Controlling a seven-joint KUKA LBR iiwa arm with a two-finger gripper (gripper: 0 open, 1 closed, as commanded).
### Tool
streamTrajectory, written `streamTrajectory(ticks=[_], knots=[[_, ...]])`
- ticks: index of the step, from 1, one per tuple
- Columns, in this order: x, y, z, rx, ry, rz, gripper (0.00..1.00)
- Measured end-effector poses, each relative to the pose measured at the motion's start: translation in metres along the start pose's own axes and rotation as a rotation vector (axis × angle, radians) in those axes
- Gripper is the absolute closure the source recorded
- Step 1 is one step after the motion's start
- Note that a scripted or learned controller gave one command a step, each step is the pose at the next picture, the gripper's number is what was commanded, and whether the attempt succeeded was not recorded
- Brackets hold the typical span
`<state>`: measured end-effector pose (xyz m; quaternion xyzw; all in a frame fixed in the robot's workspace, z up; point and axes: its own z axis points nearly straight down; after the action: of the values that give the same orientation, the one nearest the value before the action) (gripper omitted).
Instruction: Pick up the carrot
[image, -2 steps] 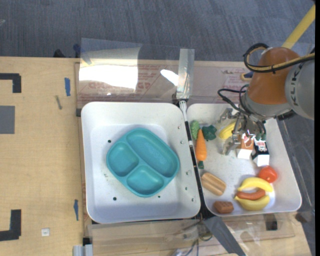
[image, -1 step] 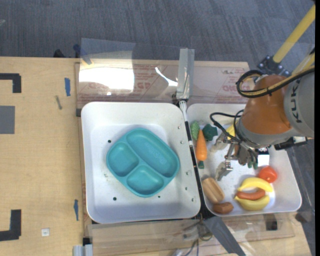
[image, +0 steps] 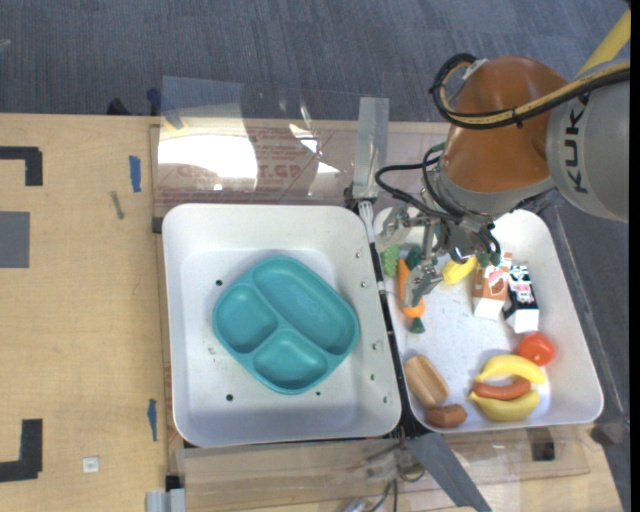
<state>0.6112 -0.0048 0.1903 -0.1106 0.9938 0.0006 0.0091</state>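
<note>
My tool (image: 432, 262) hangs low over the upper left corner of the right bin (image: 575, 330), and I cannot tell from here how it is set. The carrot (image: 406, 287) lies just to its left and slightly below it, orange with a green top, close against the bin's left wall. To take it well, I judge I should centre over the orange body, square across its length, and keep clear of that wall and of the yellow piece (image: 458, 268) just beside me.
</note>
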Motion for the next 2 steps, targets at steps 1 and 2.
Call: streamTrajectory(ticks=[1, 2], knots=[[0.05, -0.099, 0.073, -0.001, 0.023, 0.003, 0.0], [-0.049, -0.05, 0.001, 0.0, 0.003, -0.119, 0.0]])
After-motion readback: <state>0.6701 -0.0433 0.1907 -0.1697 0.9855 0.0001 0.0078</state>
